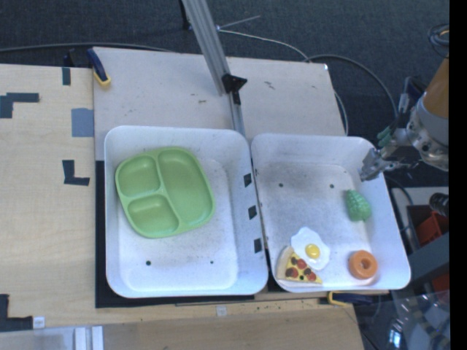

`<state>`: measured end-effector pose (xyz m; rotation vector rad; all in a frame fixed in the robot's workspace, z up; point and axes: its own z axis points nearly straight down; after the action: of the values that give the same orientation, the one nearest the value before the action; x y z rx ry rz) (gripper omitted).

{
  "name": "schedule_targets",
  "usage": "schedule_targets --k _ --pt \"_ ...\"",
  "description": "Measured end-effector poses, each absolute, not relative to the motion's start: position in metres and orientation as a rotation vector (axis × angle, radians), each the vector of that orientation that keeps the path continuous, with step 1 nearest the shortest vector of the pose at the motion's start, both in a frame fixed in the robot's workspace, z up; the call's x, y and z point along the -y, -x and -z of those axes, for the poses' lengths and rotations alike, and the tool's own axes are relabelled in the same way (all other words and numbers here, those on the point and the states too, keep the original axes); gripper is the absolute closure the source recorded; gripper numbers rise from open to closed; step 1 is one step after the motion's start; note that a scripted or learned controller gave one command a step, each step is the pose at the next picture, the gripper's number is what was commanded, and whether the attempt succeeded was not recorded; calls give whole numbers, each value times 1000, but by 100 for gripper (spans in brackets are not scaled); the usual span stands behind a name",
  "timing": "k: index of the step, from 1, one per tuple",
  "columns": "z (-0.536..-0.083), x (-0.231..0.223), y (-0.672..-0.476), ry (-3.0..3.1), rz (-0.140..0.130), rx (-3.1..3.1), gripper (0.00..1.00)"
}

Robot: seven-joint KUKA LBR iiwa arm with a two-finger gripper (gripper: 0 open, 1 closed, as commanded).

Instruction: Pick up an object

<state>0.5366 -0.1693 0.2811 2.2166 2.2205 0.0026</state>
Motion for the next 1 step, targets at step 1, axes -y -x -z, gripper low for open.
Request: schedule_targets --k 1 --pt "-267 115 -548 -2216 1 -2230 100"
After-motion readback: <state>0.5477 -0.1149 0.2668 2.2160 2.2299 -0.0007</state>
